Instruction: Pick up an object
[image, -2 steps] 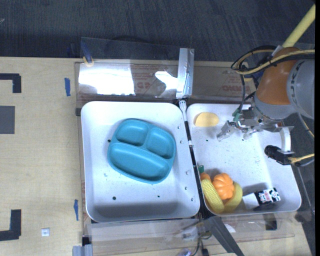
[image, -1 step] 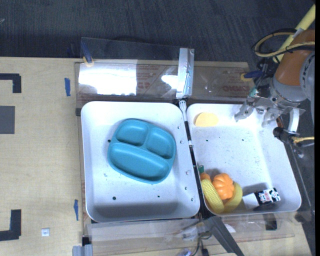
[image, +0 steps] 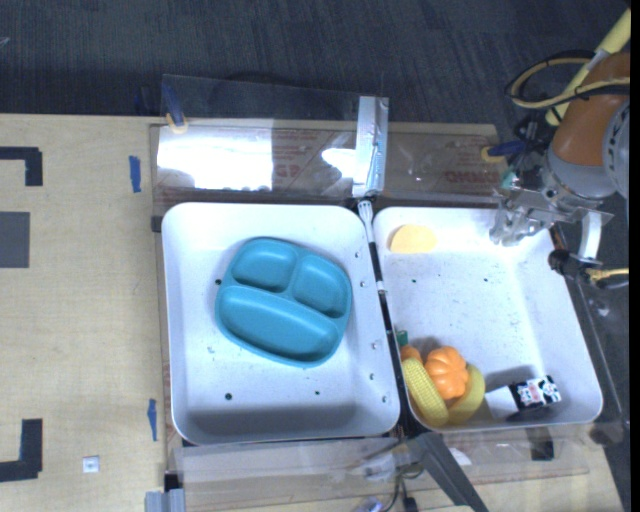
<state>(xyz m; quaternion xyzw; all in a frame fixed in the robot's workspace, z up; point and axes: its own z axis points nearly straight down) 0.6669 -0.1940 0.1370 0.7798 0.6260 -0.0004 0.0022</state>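
The right bin (image: 500, 300) holds a pale yellow round piece (image: 412, 238) at its far left corner. At its near edge sit an orange pumpkin-like toy (image: 447, 370) resting on a yellow corn cob (image: 425, 392), with a small black and white object (image: 534, 394) to their right. My gripper (image: 512, 228) hangs over the far right corner of this bin, well away from all of these things. Nothing shows between its fingers.
The left bin (image: 200, 380) carries a blue divided plate (image: 284, 298). A clear plastic wall (image: 270, 150) stands behind the bins. Cables (image: 545, 85) loop by the arm at upper right. Wooden bench (image: 70, 330) extends to the left.
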